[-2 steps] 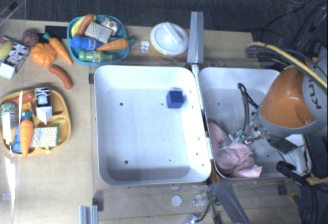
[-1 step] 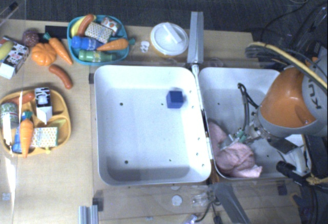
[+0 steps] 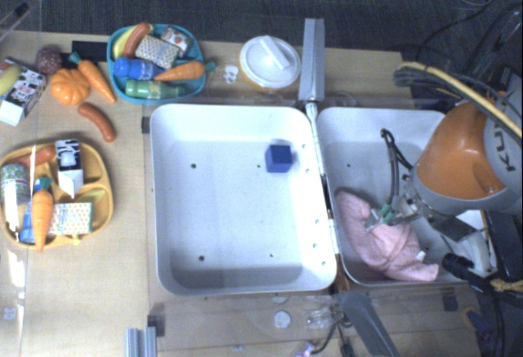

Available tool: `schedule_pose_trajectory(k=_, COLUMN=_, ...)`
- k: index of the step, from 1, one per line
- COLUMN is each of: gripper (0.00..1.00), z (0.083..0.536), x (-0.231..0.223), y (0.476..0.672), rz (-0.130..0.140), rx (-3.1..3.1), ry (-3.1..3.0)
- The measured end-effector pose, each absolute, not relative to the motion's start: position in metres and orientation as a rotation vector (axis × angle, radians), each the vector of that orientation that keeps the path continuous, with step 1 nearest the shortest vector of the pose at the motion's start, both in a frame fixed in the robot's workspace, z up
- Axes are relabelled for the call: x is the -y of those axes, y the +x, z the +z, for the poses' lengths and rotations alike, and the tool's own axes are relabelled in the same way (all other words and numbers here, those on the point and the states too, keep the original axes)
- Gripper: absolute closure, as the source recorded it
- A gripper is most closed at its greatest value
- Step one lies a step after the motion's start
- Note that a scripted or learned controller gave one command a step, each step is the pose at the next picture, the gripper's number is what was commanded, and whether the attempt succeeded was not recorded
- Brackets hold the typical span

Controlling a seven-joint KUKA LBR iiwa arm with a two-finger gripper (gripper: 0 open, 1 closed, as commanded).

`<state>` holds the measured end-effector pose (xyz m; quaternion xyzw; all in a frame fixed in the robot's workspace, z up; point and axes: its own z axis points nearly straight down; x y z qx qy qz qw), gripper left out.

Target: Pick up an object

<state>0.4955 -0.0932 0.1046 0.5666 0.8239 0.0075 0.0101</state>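
Gripper [image 3: 382,219] low in the right white bin [image 3: 359,131] — on the crumpled pink cloth [image 3: 372,241]
Cloth lies against that bin's front-left corner; finger opening cannot be told; small blue cube [image 3: 279,157] sits in the left white bin [image 3: 212,122] near its right wall

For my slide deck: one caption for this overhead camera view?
Gripper down on pink cloth in right bin; blue cube in left bin.
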Motion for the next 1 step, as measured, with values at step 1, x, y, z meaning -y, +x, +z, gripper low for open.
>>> schedule_pose_trajectory(k=1, gripper=1.0, z=0.1845, x=0.0789, y=0.5603, rz=0.003, rx=-2.299, ry=2.138)
